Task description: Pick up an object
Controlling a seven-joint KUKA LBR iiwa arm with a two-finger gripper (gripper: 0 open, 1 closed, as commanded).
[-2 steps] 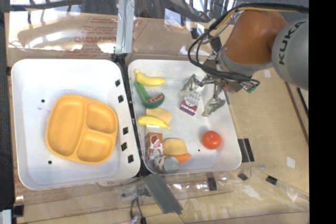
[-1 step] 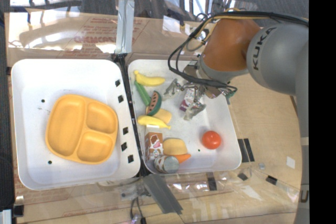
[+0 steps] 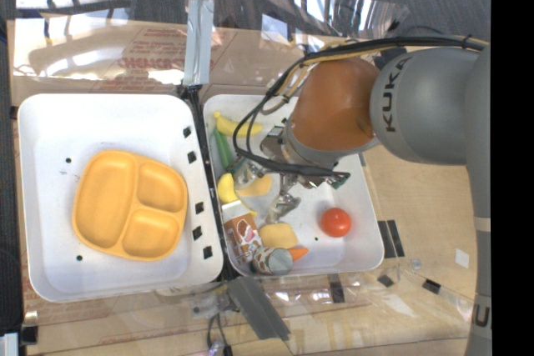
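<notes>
We are lowering the gripper (image 3: 284, 200) into the clutter of the right bin (image 3: 367, 217), centre frame, seeking a graspable object; we cannot tell its finger state.

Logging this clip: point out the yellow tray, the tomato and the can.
yellow tray (image 3: 129, 204), camera view, on the divider where its three compartments meet.
tomato (image 3: 336, 222), camera view, middle of its red top.
can (image 3: 279, 261), camera view, on its grey lid.
</notes>
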